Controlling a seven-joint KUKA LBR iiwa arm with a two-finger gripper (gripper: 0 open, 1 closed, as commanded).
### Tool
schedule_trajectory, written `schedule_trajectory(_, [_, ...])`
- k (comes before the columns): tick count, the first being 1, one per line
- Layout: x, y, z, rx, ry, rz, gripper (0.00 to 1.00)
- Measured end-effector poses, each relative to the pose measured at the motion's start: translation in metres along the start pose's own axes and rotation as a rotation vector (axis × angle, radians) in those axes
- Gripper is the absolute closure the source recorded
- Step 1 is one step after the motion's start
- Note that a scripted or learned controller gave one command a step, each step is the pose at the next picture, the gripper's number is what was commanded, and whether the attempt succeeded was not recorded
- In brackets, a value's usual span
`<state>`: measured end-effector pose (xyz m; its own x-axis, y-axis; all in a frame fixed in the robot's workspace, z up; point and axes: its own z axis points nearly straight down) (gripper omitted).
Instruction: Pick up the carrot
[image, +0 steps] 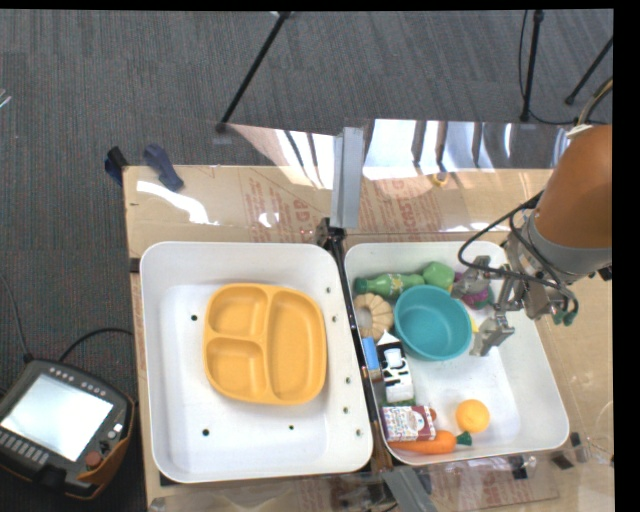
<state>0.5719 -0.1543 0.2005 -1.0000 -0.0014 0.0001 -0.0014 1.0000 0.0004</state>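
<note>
Orange carrot (432, 444) at right bin (535, 400) front edge: prob light, stiff, slick; you grab mid-body. End effector (492, 335) near teal bowl (432, 322), looks open, empty.

The grey arm with its orange band (583, 185) reaches in from the right, its wrist bent downward and leftward. Its two-finger gripper (493, 335) hangs low, one pale finger (492, 333) pointing down; its spread cannot be judged.

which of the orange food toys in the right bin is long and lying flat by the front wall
The carrot, long and tapered with a green tip, lying along the right bin's front wall. The orange fruit beside it is round.
</note>
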Motion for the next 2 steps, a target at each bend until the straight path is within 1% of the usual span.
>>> schedule_trajectory(1, [0.072, -0.032, 0.102, -0.004, 0.006, -0.228, 0.00])
schedule_trajectory(2, [0.069, -0.029, 0.091, -0.004, 0.000, -0.236, 1.00])
